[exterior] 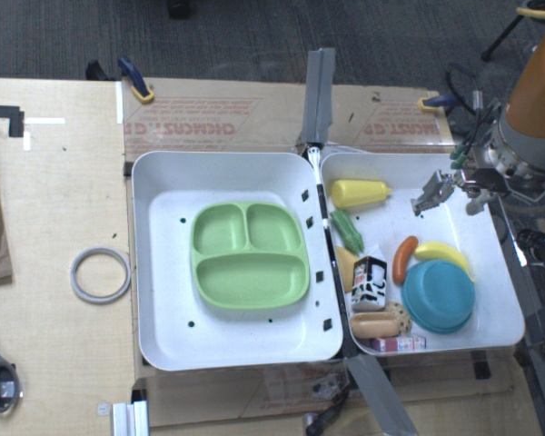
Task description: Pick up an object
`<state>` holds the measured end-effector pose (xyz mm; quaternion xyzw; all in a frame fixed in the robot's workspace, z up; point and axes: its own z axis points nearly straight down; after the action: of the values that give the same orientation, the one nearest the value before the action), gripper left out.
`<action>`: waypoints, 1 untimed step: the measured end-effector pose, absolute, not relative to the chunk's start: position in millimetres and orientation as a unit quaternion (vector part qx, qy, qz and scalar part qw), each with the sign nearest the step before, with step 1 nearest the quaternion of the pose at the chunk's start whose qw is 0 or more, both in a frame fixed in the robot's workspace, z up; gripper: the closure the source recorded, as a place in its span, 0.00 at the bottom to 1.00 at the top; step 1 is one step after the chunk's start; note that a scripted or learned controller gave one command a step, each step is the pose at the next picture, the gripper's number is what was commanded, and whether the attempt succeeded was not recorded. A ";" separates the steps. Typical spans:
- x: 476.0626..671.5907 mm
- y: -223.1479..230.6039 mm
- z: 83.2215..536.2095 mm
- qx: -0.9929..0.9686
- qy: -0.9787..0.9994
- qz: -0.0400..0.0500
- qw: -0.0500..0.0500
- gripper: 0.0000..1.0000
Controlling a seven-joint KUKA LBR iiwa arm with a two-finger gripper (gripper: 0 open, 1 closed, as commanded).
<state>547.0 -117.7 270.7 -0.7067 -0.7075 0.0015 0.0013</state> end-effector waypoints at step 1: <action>494.9 -138.0 148.0 -0.704 -0.710 0.001 0.002 0.00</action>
<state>494.9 -138.0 148.0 -0.7040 -0.7102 0.0012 0.0017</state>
